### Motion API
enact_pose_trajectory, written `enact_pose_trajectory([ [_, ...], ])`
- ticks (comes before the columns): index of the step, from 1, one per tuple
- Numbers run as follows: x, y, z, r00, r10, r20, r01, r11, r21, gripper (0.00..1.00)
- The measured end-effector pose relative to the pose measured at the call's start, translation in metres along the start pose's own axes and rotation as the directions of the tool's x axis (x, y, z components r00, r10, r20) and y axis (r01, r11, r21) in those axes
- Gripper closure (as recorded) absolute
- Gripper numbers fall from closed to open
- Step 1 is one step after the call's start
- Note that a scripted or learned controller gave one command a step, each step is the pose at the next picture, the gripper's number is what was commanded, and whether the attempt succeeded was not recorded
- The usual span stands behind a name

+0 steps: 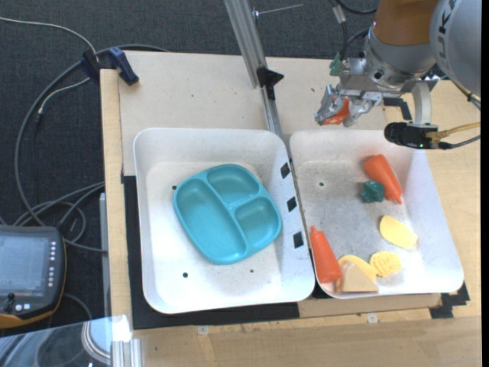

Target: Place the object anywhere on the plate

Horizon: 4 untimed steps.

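A teal plate [227, 212] with three compartments lies in the left bin [153, 151], and nothing rests on it. My gripper [339, 112] hangs above the far left corner of the right bin [435, 205], well to the right of and beyond the plate. A small orange-red object [339, 114] shows between its fingers, lifted off the bin floor. The gripper is shut on it.
The right bin holds an orange carrot [382, 177], a small green piece [372, 192], a yellow slice [398, 232], a second carrot [325, 255], a ridged yellow piece [386, 264] and a tan wedge [356, 278]. A metal pole [248, 29] rises behind the bins.
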<state>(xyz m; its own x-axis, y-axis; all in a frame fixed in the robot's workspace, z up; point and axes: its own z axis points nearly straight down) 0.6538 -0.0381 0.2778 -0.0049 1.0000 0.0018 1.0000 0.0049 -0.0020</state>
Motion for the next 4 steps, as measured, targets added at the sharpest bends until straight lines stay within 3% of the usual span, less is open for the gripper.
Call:
enact_pose_trajectory([
  [4, 0.232, -0.059, 0.033, 1.000, -0.003, -0.001, 0.003, 1.000, 0.003, 1.00],
])
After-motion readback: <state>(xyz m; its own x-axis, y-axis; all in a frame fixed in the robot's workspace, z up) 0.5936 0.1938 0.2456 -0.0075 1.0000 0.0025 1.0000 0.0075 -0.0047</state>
